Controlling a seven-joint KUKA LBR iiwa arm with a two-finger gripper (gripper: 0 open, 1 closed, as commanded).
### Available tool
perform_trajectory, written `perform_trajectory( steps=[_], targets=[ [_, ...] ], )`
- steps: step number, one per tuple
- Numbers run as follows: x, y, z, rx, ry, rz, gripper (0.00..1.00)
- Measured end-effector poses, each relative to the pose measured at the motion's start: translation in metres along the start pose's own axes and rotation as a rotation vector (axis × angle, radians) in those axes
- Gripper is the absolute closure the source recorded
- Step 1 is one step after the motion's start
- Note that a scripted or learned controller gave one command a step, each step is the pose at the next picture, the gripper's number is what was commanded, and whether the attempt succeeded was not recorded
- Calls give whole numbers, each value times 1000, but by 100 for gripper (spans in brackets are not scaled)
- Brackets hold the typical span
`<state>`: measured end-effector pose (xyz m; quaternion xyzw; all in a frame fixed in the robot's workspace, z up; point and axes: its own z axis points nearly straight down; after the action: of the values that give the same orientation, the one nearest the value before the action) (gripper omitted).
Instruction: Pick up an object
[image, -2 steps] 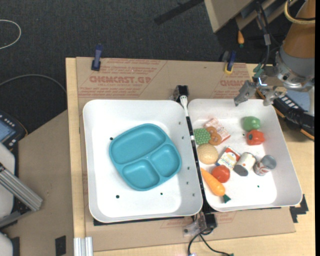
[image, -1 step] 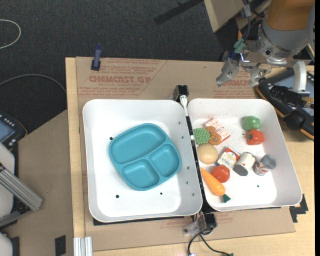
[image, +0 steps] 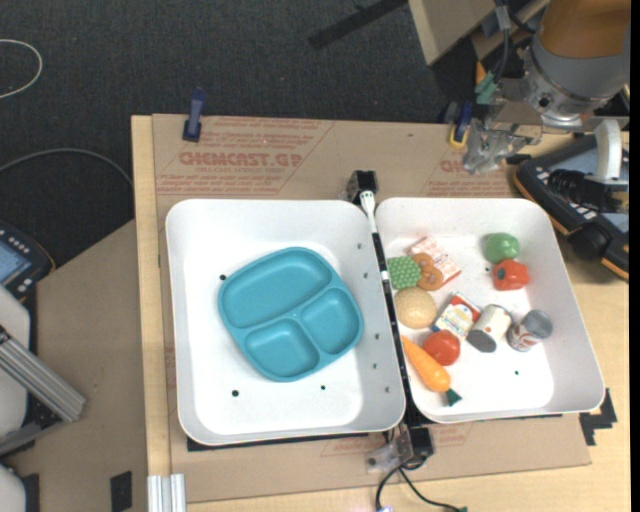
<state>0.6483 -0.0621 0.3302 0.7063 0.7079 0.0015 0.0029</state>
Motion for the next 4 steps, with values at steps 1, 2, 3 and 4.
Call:
perform_trajectory(
  steps=[1,2,3,4],
  targets=[
    [105,18,-65,-4,5,-9,100],
    [181,0,-88,-1,6,-7,100],
    [267,19,-122,0,6,-7,100],
    [253,16,34,22,-3,4,100]
  ],
)
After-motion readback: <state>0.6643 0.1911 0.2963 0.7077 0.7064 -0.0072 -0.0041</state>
